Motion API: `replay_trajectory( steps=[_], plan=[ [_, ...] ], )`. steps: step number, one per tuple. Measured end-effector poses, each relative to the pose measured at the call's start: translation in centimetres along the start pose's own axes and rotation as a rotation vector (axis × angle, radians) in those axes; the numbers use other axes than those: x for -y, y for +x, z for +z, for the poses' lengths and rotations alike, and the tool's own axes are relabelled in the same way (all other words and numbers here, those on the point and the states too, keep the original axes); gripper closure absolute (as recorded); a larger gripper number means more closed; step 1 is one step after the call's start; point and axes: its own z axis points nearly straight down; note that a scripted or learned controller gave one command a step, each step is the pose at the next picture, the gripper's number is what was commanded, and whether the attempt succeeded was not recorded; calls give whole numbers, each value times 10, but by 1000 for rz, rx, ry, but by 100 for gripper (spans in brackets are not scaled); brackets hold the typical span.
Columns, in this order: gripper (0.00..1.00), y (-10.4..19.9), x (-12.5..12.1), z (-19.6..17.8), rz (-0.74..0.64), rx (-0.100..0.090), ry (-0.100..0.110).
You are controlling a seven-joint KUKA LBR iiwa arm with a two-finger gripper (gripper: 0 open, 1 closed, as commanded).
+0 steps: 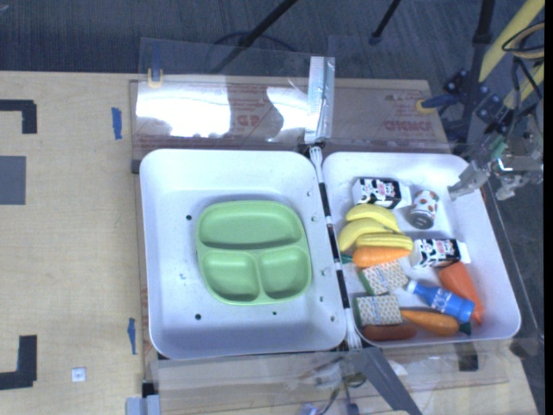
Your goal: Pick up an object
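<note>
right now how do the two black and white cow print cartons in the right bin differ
The upper cow-print carton lies near the bin's back wall, beside the small can; the lower cow-print carton lies mid-bin, right of the bananas. The upper one lies apart from the carrots; the lower one touches the orange carrot. The upper one looks squarer, the lower one longer. Both share the black-and-white pattern and lie flat in the right bin.

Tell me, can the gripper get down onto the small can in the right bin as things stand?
Probably yes. The gripper sits at the right bin's far right edge, and the can lies close by with bare floor between them. A cow-print carton lies beside the can but not over it.
</note>
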Motion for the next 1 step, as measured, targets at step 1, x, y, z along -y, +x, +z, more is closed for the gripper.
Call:
replay_trajectory(
  steps=[1],
  plan=[
    [0, 61, -27, 111, -181, 7, -16]
  ],
)
